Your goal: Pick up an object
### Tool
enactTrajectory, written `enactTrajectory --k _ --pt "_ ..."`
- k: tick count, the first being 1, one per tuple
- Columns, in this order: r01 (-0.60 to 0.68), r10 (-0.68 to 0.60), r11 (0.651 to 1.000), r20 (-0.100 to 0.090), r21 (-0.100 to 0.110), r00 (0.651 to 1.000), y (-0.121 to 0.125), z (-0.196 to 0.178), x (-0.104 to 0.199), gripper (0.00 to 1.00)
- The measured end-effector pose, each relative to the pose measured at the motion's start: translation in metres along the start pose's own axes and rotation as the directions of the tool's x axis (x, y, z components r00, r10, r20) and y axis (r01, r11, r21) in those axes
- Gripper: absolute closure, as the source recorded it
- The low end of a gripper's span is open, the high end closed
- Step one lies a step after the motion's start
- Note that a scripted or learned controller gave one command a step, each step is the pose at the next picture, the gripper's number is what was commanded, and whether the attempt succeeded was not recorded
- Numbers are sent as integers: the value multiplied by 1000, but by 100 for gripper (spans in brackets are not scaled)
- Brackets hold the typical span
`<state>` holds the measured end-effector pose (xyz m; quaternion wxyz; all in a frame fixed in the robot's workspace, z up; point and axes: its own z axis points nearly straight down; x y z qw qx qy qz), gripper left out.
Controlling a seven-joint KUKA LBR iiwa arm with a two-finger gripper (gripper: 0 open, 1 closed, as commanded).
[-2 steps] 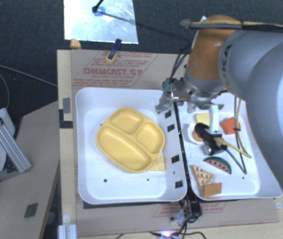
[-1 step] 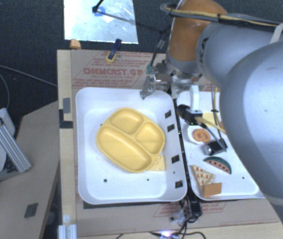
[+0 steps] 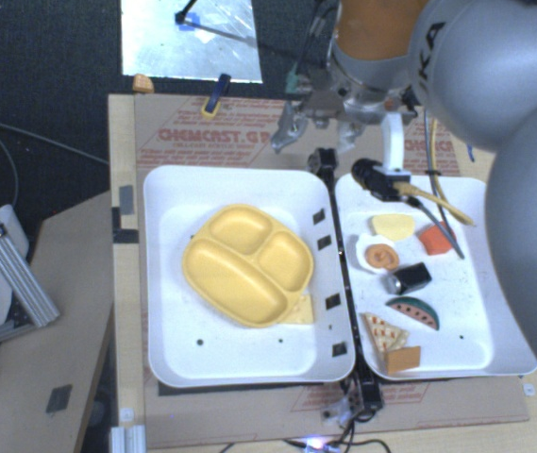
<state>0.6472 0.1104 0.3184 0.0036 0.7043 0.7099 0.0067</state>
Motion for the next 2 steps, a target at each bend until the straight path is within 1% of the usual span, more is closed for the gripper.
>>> enactTrajectory --k 1,2 --pt "2 -2 1000 3 25 1000 -23 135 74 0" --pt "-5 5 1000 0 2 1000 -55 212 83 0"
